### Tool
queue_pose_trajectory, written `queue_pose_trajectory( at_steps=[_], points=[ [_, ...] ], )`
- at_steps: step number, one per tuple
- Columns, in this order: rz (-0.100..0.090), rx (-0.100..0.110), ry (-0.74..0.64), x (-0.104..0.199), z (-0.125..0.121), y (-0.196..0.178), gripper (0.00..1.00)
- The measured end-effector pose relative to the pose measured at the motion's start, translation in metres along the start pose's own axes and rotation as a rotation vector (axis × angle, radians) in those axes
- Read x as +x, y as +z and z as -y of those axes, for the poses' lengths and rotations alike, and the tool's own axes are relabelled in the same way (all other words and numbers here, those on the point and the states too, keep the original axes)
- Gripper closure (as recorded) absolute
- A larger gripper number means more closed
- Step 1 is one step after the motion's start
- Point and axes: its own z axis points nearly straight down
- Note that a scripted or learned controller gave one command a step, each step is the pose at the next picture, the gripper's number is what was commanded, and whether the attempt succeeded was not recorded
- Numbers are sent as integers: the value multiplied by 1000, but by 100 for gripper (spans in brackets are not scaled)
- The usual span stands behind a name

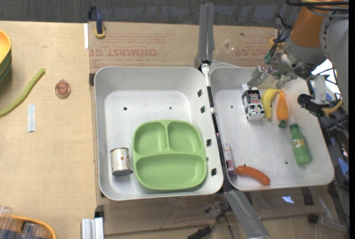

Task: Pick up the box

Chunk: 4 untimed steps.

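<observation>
The small white carton box with black print [254, 105] stands in the right white bin [260, 149], near its upper left corner, just below the two-finger gripper [268, 76], whose fingers are spread apart and hold nothing. The left white bin [111, 93] holds a small metal can [119, 161] and a green divided plastic plate [170, 154]. Beside the box lie a yellow banana [269, 102], an orange carrot [282, 107], a green plastic bottle [299, 145] and a red sausage [253, 174].
</observation>
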Motion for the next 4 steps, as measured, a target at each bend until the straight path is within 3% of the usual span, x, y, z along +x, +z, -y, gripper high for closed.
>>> queue_pose_trajectory(
  at_steps=[2,3,4],
  points=[
    [-3,4,138,15,90,-59,0],
    [-3,5,21,38,105,-43,0],
    [-1,1,33,24,10,37,0]
  ],
)
